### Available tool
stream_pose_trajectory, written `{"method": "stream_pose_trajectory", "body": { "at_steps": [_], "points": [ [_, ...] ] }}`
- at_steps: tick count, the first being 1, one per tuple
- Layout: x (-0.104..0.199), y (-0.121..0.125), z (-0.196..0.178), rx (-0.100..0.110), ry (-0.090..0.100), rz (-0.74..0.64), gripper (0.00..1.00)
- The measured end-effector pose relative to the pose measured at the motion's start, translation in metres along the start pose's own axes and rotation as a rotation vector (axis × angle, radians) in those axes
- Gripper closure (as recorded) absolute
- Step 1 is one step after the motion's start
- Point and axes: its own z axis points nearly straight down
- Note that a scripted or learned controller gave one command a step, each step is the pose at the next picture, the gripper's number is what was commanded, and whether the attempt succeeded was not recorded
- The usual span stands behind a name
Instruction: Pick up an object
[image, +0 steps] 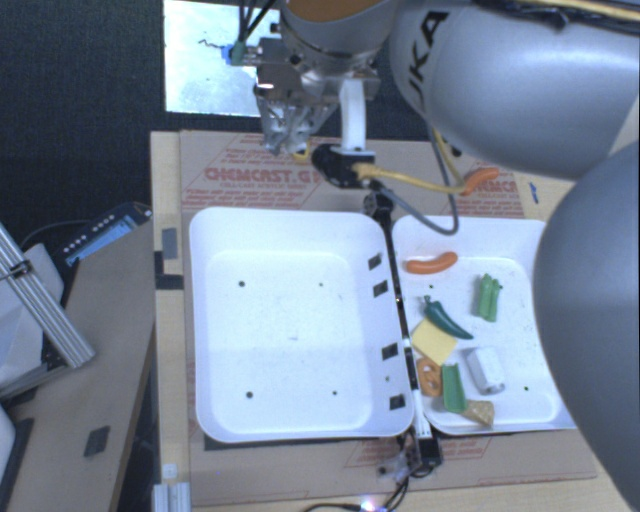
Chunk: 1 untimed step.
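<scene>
My gripper (287, 138) hangs high over the back edge of the left bin (290, 300), close to the camera. The right bin (525, 250) holds several small items: an orange sausage shape (430, 263), a light green piece (487, 297), a dark green pepper (447, 320), a yellow wedge (434, 343), a white-grey cylinder (486, 368), a brown pretzel-like piece (429, 377), a green stick (453, 388) and a tan cracker (478, 411). The gripper is well to the left of and above all of them.
The arm's large grey body (520, 90) covers the upper right and the right bin's far side. A yellow cable (420, 183) trails from the wrist. An orange piece (483, 178) lies on the cardboard behind the right bin. A black divider (395, 300) separates the bins.
</scene>
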Motion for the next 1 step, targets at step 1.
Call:
{"method": "stream_pose_trajectory", "body": {
  "at_steps": [1],
  "points": [
    [-0.0070, 0.0194, -0.0278, -0.017, 0.001, 0.010, 1.00]
  ]
}}
